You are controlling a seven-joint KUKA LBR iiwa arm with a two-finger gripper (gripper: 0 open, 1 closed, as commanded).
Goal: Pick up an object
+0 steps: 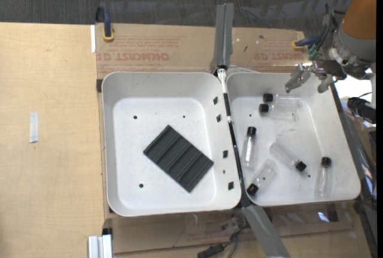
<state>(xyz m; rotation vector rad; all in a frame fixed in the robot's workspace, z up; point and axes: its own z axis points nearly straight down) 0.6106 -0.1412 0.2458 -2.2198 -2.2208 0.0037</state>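
Note:
My gripper hangs over the far right corner of the right bin. Its two fingers are spread apart, open, with nothing between them. Below it in that bin lie several clear vials with black caps: one close to the gripper, one by the left wall, one near the front, one in the middle and one at the right. A black ridged rectangular pad lies at a slant in the left bin.
The grey divider between the bins rises at the back. A cardboard sheet lies under both bins, with clamps at its far corners. Cables and the arm's base stand along the right edge.

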